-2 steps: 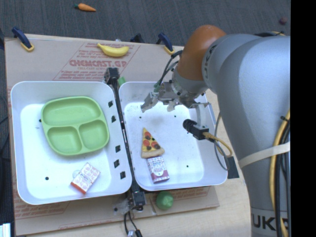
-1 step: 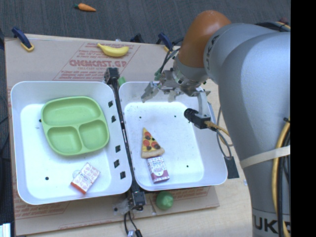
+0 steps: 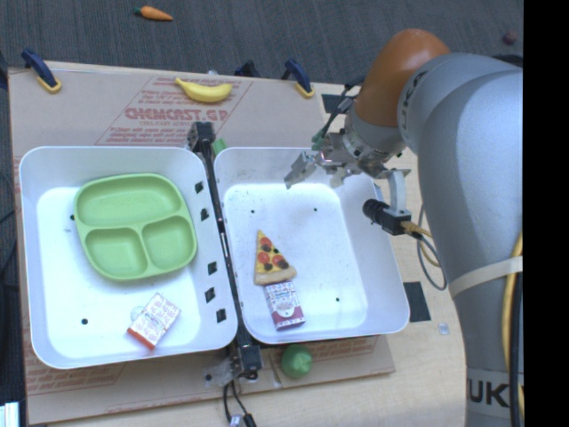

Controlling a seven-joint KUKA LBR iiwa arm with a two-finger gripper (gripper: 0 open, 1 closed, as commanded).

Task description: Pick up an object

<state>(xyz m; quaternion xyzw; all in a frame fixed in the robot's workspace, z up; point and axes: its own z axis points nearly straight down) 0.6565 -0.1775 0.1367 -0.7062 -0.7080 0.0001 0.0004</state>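
Pizza slice [image 3: 271, 258] lying flat mid right bin [image 3: 373, 265], toward its left wall. Red carton [image 3: 284, 306] just below, touching slice's crust end, near front edge. Gripper [image 3: 313, 167] hovering over bin's back edge, well apart from both, nothing between fingers; open or closed: cannot tell. Left bin [image 3: 36, 238]: green divided plate [image 3: 135, 224] at centre, small red-white packet [image 3: 154, 319] near front edge.
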